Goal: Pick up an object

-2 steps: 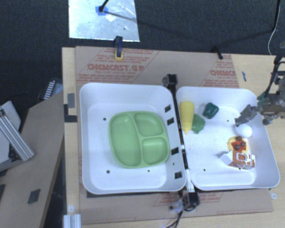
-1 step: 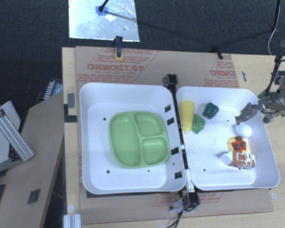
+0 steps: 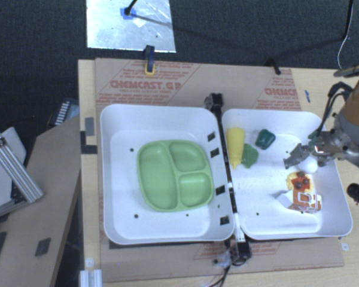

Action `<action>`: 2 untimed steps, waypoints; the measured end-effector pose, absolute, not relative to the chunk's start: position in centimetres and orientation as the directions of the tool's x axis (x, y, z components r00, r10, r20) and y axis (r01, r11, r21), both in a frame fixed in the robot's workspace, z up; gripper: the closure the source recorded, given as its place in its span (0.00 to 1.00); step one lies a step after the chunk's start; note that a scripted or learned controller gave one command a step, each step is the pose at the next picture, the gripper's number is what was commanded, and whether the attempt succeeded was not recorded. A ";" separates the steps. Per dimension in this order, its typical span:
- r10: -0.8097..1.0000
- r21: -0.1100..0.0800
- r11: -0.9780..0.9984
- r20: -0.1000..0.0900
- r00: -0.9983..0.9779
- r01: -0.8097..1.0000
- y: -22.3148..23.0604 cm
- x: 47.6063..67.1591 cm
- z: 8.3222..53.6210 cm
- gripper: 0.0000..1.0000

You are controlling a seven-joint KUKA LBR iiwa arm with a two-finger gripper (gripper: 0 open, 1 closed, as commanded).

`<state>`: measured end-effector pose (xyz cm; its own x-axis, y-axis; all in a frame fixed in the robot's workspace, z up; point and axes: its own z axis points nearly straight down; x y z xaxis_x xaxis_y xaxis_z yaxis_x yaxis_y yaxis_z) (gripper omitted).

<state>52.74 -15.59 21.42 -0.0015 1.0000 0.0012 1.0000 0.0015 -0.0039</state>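
Note:
My gripper (image 3: 300,155) hangs over the right side of the right bin (image 3: 334,217), coming in from the right edge. Just below it lies a small white round object (image 3: 311,165), and under that an orange and white packet (image 3: 302,193). Nothing shows held in the gripper. Further left in the same bin lie a yellow cone-shaped object (image 3: 235,144), a light green piece (image 3: 249,155) and a dark green piece (image 3: 264,139).
The left bin (image 3: 116,124) holds a green divided plate (image 3: 174,175). A black divider with clips (image 3: 221,160) runs between the bins. Cables (image 3: 330,103) hang near the arm at the right. A silver sheet (image 3: 130,17) lies beyond the bench.

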 end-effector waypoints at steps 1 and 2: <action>1.000 -0.004 0.001 0.001 -0.001 1.000 -15.5 53.3 15.3 0.00; 1.000 -0.002 0.001 0.001 -0.001 1.000 -15.1 52.9 10.9 0.00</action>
<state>52.87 -15.10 10.93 -0.0009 1.0000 0.0009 1.0000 0.0009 -0.0023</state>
